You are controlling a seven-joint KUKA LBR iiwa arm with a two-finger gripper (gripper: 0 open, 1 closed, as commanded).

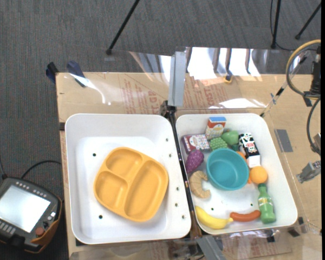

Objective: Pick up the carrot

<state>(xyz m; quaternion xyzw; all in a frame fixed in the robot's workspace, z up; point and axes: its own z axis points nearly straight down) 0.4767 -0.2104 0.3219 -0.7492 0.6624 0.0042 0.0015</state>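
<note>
bins: 2, left bin [76, 145], right bin [281, 167] | yellow divided tray [131, 183]: 1, left bin | right bin: teal bowl [227, 169] 1 | banana [212, 218] 1 | green bottle [266, 203] 1 | orange [258, 175] 1 | grapes [194, 160] 1 | croissant [199, 184] 1 | sausage [245, 216] 1

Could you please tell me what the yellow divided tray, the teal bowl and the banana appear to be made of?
The yellow tray looks like moulded plastic with a matte finish: one even colour, soft rounded compartment ridges. The teal bowl also looks like plastic, smooth, with a uniform colour and a thick rim. The banana seems to be a plastic toy, its surface evenly yellow and smooth; rubber or foam cannot be ruled out.
</note>
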